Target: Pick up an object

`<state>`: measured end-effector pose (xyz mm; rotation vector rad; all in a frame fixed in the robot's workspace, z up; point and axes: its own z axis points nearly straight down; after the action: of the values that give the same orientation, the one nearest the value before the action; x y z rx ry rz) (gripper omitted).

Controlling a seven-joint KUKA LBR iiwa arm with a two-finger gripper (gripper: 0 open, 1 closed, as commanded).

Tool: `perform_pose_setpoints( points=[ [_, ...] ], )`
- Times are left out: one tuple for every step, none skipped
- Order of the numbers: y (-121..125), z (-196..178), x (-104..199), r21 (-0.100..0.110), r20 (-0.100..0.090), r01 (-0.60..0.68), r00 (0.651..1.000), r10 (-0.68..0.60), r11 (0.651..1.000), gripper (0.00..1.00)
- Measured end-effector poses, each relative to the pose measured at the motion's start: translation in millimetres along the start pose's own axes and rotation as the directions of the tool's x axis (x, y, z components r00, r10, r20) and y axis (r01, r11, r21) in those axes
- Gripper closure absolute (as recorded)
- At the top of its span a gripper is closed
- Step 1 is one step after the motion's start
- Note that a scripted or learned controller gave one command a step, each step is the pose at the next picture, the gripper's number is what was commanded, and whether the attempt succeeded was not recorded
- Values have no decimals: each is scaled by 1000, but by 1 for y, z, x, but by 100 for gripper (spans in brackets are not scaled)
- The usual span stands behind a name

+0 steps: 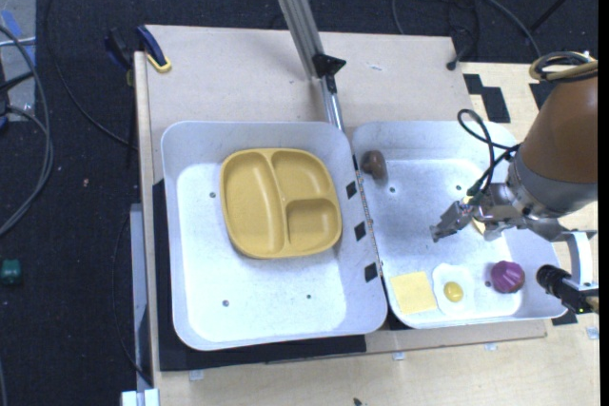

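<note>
In the right bin (419, 176) lie a brown rounded object (374, 164) at the far left corner, a pale yellow square slice (413, 292) at the near edge, a white fried egg with a yellow yolk (452, 287) beside it, and a purple object (506, 277) at the near right. My gripper (451, 223) hangs over the middle of that bin, pointing left, above bare floor between the brown object and the egg. I see nothing between its fingers.
The left bin (190, 299) holds a yellow divided plate (282, 203). A grey metal pole (297, 5) slants down to the gap between the bins. Cables lie on the dark floor around the bench.
</note>
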<state>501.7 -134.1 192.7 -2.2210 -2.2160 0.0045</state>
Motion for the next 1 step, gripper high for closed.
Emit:
perform_pose_setpoints(
  points=[
    [4, 47, 7, -1, 0, 1, 1000, -1, 1000, 0]
  ],
)
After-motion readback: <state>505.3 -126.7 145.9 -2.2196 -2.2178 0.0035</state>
